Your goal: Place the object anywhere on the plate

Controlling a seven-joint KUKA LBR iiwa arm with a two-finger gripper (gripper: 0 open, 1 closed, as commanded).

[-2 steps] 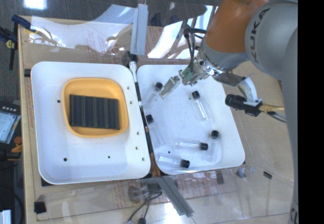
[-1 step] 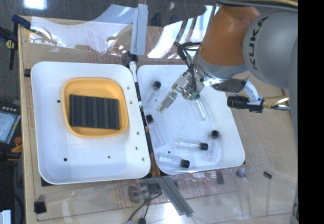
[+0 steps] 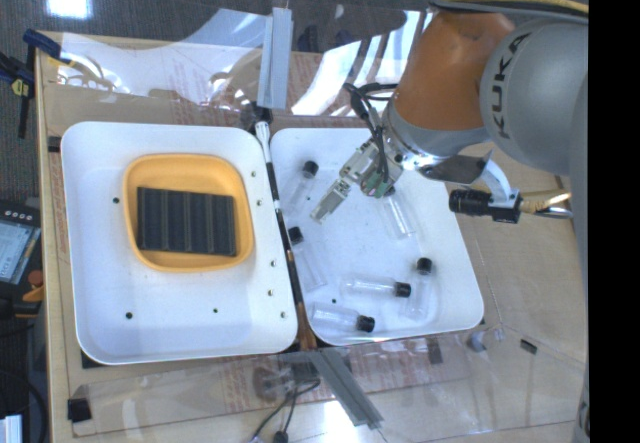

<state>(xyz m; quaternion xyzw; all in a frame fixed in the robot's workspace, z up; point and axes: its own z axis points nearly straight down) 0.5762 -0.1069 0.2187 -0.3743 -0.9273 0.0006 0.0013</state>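
Two white bins sat side by side on the bench. The left bin (image 3: 100, 311) held a yellow plate (image 3: 186, 212) with a dark ribbed middle. The right bin (image 3: 455, 276) held several clear vials with black caps: one (image 3: 377, 287) near the front, one (image 3: 342, 320) at the front edge, one (image 3: 303, 181) toward the back left. The arm (image 3: 500, 71) reached over the right bin, its gripper (image 3: 345, 191) just above the floor there.

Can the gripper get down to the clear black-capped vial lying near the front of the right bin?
Probably yes. The clear black-capped vial lies flat on the floor of the right white bin with nothing over it, and the gripper hangs above the same bin, farther back. Neighbouring vials lie close, which may hamper a clean grasp.
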